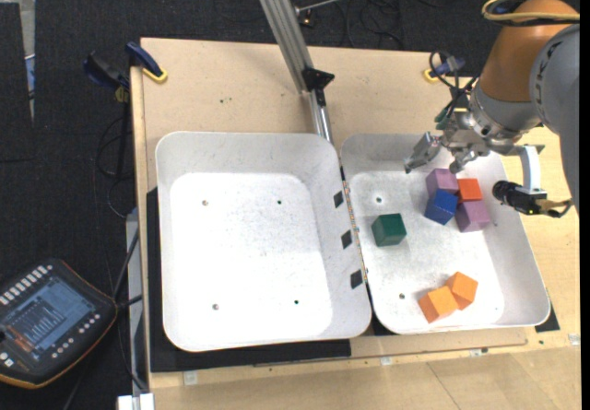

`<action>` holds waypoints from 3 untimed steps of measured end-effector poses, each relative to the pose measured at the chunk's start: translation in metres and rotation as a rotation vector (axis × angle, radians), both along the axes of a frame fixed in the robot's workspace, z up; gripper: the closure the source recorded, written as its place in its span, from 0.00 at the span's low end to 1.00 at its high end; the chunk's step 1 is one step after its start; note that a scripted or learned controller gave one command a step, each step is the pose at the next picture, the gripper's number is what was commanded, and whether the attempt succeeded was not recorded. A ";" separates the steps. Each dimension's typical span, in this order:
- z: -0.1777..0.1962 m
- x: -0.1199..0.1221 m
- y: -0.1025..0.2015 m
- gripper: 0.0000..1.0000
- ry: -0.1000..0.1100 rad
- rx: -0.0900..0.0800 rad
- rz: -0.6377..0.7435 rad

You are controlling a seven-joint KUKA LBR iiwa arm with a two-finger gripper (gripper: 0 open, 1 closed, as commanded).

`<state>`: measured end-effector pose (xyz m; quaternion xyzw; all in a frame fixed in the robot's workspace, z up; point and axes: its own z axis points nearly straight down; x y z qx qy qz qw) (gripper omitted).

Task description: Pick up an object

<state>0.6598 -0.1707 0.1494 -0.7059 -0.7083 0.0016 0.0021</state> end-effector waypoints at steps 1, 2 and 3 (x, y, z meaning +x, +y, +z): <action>-0.027 0.005 -0.002 0.00 -0.022 -0.007 -0.002; -0.018 0.006 -0.002 1.00 -0.025 -0.009 0.001; 0.027 0.004 0.000 1.00 -0.012 -0.002 -0.001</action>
